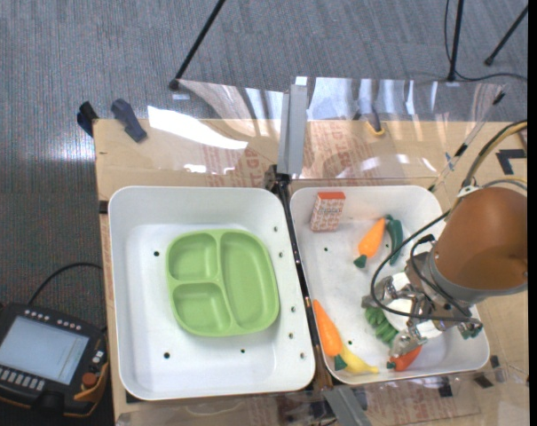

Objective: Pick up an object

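Note:
The right bin (339, 204) holds several toy foods. A small orange-and-white carton (327, 211) stands near its back left corner. A short carrot (370, 240) lies beside a green pod (395, 235) at mid-back. A longer carrot (327, 327) lies along the left wall, with a yellow piece (363, 366) at its tip. My gripper (410, 316) hangs low over the bin's front right, right over a dark green vegetable (381, 323) and close to a red-orange piece (406, 358). The wrist hides what lies under it.
The left bin (135, 238) holds a green three-compartment plate (222, 282). The arm's orange band (483, 238) overhangs the right bin's right wall. A clear screen (339, 105) stands behind the bins. A teach pendant (42, 355) lies at the lower left.

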### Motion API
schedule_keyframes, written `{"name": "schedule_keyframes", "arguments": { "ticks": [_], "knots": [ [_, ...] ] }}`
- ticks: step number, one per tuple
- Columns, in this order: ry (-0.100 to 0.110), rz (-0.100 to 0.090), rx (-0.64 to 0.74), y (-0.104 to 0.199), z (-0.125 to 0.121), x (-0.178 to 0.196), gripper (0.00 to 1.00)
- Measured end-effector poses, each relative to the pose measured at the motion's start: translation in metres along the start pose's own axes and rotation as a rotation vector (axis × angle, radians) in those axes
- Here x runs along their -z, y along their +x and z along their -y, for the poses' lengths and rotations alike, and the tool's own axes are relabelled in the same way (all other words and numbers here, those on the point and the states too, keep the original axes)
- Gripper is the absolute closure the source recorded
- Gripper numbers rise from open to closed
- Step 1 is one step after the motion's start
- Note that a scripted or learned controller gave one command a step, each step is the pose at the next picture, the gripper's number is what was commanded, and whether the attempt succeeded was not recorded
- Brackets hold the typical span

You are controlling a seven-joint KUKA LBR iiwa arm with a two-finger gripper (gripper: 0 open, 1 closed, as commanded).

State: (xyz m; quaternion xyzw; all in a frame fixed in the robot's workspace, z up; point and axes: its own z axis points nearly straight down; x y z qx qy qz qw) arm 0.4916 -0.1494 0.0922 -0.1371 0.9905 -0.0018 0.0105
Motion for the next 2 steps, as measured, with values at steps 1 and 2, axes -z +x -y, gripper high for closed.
{"name": "schedule_keyframes", "arguments": {
  "ticks": [1, 2],
  "knots": [
    [-0.009, -0.018, 0.072, -0.0159, -0.0414, -0.0050, 0.00],
    [-0.010, -0.016, 0.076, -0.0175, -0.0429, 0.0045, 1.00]
  ]
}}
